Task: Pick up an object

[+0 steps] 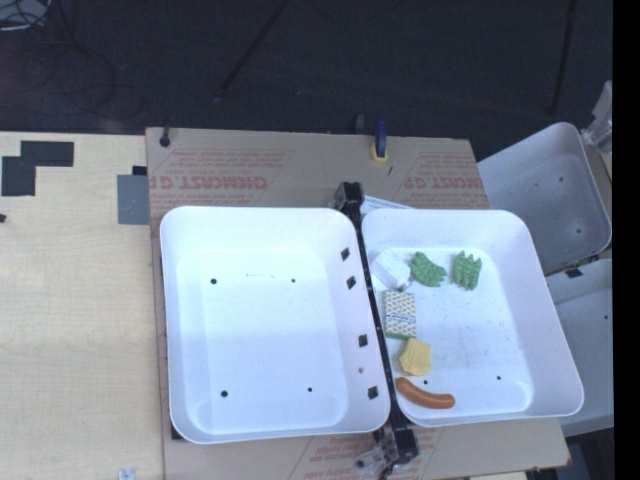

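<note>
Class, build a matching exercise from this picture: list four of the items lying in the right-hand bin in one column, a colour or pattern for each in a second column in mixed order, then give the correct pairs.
Column one:
1. sausage
2. small box
3. wedge-shaped piece
4. two leafy pieces

Column two:
A. green
B. yellow
C. orange-red
D. chequered, pale with dark marks

Pairs: 1-C, 2-D, 3-B, 4-A. All four lie in the right bin, along its left side and upper part.
</note>
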